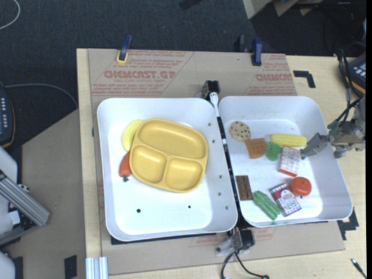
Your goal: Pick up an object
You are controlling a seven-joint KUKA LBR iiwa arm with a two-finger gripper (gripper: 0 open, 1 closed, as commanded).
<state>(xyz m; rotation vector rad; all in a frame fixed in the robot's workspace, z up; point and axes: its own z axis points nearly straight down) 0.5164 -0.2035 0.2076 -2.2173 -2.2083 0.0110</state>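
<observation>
White right bin [325, 156]: toy foods are held here, among them a corn cob [288, 139], cookie [239, 131], tomato [300, 186] and red-and-white packet [289, 161].
Pincer [308, 147]: seen at the bin's right rim, just beside the packet; whether spread or pressed together cannot be told.
Left bin [110, 156]: a yellow divided tray [168, 154] is carried.

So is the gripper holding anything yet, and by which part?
Nothing is held. The gripper sits at the right rim of the right white bin, beside the red-and-white flat packet and the yellow toy corn cob, with nothing in it.
</observation>
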